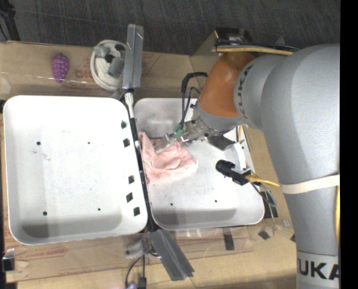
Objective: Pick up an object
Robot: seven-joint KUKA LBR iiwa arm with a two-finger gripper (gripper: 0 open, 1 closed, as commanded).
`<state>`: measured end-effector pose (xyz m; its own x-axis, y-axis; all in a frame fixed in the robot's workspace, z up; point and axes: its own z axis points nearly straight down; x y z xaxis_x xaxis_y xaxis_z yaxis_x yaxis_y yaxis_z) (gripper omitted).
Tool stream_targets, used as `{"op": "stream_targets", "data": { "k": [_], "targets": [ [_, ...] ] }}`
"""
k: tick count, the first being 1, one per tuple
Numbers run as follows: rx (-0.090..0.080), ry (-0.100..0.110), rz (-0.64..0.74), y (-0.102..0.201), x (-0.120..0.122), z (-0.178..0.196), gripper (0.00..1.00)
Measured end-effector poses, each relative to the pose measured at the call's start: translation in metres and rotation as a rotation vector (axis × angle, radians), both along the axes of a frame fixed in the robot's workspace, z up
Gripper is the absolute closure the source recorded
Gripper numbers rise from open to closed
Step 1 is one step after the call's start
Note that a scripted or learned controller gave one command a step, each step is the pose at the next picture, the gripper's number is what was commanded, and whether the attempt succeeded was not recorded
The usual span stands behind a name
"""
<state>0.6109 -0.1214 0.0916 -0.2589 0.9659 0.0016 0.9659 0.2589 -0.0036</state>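
"kuka" lettering on grey arm (299, 161)

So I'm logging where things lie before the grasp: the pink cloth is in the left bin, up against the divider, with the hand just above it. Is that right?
Not quite. The camera view shows the pink cloth in the right bin, not the left bin. The rest holds: it lies up against the divider, with the hand at its upper edge.

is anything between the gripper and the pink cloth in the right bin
Nothing visible does. The gripper is low in the right bin, right at the upper edge of the pink cloth, with no other thing between them.
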Motion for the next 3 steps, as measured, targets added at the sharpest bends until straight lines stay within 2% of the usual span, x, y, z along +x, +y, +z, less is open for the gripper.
{"op": "stream_targets", "data": {
  "k": [1,2,3],
  "targets": [
    [0.000,0.000,0.000,0.000,0.000,0.000,0.00],
    [0.000,0.002,0.003,0.000,0.000,0.010,1.00],
    [-0.001,-0.003,0.179,0.069,0.046,0.101,1.00]
  ]
}}
